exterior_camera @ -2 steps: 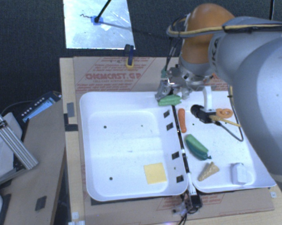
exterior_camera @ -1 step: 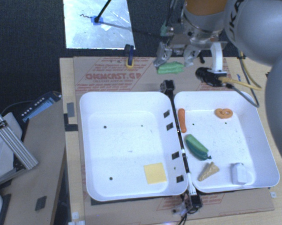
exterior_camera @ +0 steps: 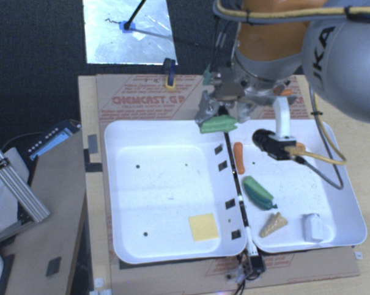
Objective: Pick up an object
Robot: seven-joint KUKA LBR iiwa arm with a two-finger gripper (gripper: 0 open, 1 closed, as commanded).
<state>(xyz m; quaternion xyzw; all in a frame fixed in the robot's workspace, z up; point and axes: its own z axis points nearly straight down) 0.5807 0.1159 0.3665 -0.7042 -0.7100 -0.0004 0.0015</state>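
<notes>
One pale green bar pinched in the tool above the far rim between two white bins. Judged light, stiff and smooth, likely slippery; best gripped mid-length across its narrow sides. Darker green piece and orange carrot lying in right bin.

Both shallow white plastic bins look smooth and kinda glossy, sitting on a matt brown cardboard sheet. The flat yellow square seems matt, spongy-looking. The orange arm band is shiny plastic.
</notes>
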